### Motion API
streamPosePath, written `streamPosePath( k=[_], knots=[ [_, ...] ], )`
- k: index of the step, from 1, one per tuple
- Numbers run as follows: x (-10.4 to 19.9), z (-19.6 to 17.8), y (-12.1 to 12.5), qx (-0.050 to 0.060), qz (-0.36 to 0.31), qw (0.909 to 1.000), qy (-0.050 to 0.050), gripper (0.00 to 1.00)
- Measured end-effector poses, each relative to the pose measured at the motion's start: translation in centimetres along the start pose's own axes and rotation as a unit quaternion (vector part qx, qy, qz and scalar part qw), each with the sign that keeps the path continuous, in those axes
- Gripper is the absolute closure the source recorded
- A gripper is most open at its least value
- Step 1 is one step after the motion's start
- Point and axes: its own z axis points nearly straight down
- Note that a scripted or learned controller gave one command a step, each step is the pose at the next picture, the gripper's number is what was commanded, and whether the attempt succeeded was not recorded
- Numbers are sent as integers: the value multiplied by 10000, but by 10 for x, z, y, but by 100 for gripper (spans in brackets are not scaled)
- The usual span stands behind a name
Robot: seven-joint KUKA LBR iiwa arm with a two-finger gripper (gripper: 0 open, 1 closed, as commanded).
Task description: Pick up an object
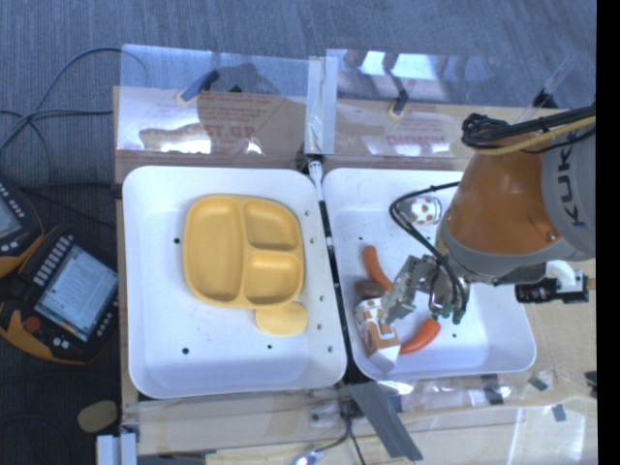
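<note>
While my gripper (415, 294) hangs low in the right bin (504, 356), I cannot tell its grip; orange carrots (420, 336) and a small carton (373, 325) lie just beside it, a yellow divided plate (242, 250) well left.

Blue-grey carpet (291, 13) around a wooden bench (567, 356), black cables (39, 114) at left.

yellow tray (242, 250), white bins (155, 356), orange carrot (420, 336)
</note>
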Motion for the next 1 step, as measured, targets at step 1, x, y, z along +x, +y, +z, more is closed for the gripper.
streamPosePath(
  k=[1],
  knots=[
    [34,0,77,-4,-364,9993,3,100]
  ],
)
